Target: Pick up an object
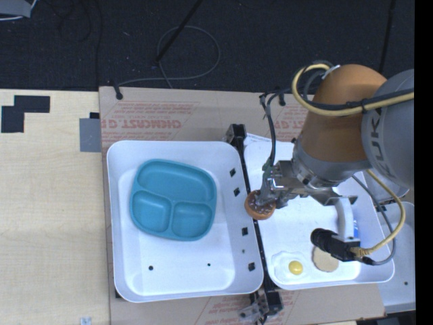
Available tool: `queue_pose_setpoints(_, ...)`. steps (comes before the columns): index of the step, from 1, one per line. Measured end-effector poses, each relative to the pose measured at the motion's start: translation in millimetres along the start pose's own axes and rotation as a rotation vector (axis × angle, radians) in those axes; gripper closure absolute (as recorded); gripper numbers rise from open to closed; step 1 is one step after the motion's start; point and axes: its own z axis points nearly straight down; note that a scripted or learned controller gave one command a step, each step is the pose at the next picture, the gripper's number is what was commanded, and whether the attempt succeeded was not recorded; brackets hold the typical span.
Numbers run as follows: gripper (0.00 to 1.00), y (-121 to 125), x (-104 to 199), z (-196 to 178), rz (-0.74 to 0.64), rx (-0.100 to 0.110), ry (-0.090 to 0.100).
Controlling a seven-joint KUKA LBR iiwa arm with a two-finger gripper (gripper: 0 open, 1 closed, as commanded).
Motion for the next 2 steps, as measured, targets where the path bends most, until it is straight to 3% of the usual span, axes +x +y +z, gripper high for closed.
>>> queue_pose_setpoints(2, 1.0, 8, 94, 29, -0.001, 0.001, -0.001)
